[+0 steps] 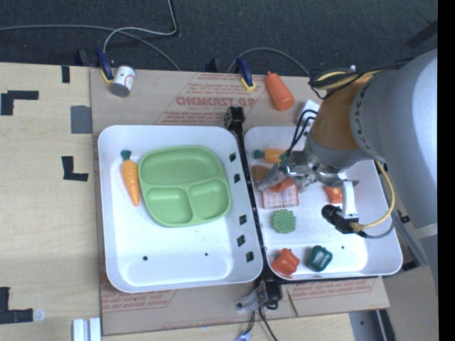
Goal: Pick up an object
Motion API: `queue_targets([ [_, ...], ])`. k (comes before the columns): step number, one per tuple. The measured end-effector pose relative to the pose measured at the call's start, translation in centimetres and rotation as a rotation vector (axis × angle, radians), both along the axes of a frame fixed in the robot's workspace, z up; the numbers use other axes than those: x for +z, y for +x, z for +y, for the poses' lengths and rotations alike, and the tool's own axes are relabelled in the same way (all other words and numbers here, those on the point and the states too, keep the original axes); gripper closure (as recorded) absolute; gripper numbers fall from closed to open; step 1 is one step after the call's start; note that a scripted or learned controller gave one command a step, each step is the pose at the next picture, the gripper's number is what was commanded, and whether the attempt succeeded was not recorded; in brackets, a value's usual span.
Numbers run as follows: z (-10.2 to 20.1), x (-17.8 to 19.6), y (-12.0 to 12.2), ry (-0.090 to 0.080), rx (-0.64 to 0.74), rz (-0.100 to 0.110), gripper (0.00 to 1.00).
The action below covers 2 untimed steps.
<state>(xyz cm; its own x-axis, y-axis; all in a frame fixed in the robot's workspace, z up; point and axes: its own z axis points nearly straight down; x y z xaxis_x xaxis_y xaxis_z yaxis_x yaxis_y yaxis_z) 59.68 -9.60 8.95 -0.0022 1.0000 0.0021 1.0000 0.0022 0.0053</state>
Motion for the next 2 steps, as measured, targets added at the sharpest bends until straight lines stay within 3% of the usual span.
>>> queue_targets([
  [1,-0.5,-0.6,6.8,0.002,-0.004,0.027,0.0],
  [2,-0.5,0.5,6.8,-0.002,-0.001,0.026,1.0],
])
